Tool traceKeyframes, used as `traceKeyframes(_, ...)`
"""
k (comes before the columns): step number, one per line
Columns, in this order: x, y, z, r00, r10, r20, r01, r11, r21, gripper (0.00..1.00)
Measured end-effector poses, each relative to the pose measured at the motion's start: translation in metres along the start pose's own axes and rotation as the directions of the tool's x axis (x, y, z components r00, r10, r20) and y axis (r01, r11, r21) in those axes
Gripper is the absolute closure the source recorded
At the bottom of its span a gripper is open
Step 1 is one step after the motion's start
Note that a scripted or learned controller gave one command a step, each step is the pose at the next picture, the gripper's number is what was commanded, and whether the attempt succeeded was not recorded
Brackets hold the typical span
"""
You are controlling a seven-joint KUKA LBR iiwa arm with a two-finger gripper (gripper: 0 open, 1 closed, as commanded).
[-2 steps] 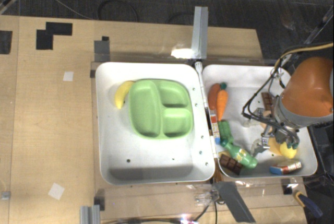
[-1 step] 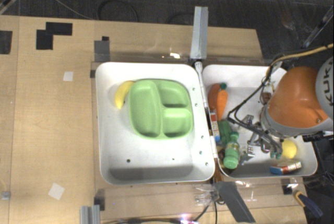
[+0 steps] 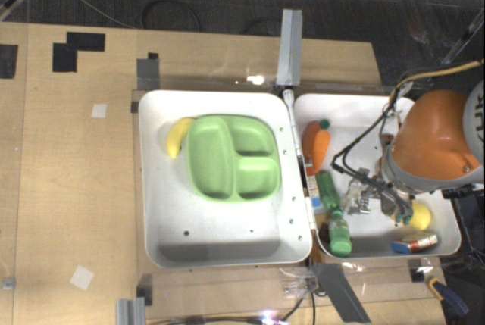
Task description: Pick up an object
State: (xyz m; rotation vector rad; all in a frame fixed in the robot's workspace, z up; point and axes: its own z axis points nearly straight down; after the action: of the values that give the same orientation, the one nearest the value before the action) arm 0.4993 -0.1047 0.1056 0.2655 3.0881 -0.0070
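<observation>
In the left bin [image 3: 159,164], a banana [image 3: 177,136] is seen at nine o'clock of a green divided plate [image 3: 231,157]. In the right bin [image 3: 356,107], a carrot [image 3: 316,146] lies at twelve o'clock of a green bottle [image 3: 333,214]. The gripper [image 3: 375,198] is lowered mid-bin, a yellow lemon [image 3: 420,217] at its four o'clock; the jaw state cannot be told.

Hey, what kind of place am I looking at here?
Most likely a robotics lab test bench for grasping trials. A grey and orange robot arm reaches into the right white bin of toy items such as a carrot, beside a left bin holding a green divided tray.
</observation>
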Motion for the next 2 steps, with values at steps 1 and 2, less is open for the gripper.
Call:
traceKeyframes(1,-0.0475,-0.0714,-0.1225,0.942,-0.335,-0.026,0.335,0.942,-0.008,1.0)
traceKeyframes(2,-0.0468,-0.0695,-0.1205,0.941,-0.337,-0.029,0.337,0.941,-0.011,0.0)
